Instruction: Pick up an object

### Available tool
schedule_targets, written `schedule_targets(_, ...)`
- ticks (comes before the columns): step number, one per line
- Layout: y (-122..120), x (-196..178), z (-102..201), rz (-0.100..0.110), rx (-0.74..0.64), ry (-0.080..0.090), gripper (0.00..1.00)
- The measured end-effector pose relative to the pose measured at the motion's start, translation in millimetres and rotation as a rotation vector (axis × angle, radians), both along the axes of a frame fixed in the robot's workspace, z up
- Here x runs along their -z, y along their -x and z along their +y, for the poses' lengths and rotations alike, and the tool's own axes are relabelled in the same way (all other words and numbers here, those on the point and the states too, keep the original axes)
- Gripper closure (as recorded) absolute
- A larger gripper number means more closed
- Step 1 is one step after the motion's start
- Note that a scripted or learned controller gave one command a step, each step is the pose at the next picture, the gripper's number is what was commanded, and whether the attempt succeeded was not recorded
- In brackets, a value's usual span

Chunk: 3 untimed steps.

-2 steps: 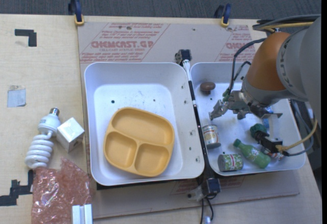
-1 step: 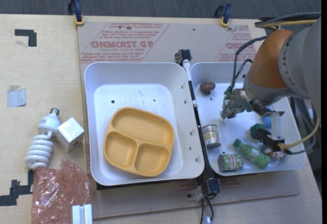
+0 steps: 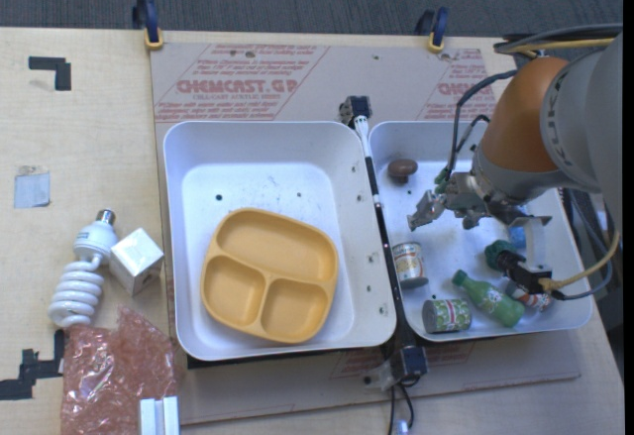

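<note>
Right bin [image 3: 391, 141]: brown nut-like lump [image 3: 401, 168] near the far left corner; small can [image 3: 408, 263] lying against the left wall; green-labelled can [image 3: 447, 314] near the front wall; green bottle [image 3: 487, 295] on its side just right of that can; dark green piece [image 3: 505, 256] beyond the bottle. Gripper [image 3: 433, 209] over the bin's middle, above bare floor, apart from every object. Nothing visibly between the fingers; open or closed, cannot tell. Grey arm [image 3: 584, 126] with orange band [image 3: 525, 121] in from the right. Left bin [image 3: 188, 161]: yellow three-part tray [image 3: 268, 274]. Left of both bins, on the bench [image 3: 69, 165]: spiral bulb [image 3: 83, 274], white cube [image 3: 137, 259], pink bubble wrap [image 3: 109, 379].
</note>
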State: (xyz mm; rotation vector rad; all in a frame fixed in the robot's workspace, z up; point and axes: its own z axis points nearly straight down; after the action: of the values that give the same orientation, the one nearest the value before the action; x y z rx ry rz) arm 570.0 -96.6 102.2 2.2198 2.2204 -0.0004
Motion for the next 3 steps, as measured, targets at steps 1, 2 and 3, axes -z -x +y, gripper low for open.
schedule_targets(1,-81.6,9.3,-19.1,0.000,-0.003,0.000,0.00)
schedule_targets(2,-23.9,9.7,1.6,0.001,0.001,-0.001,0.00)
schedule_targets(3,-24.5,-0.4,1.0,0.000,0.001,0.000,1.00)
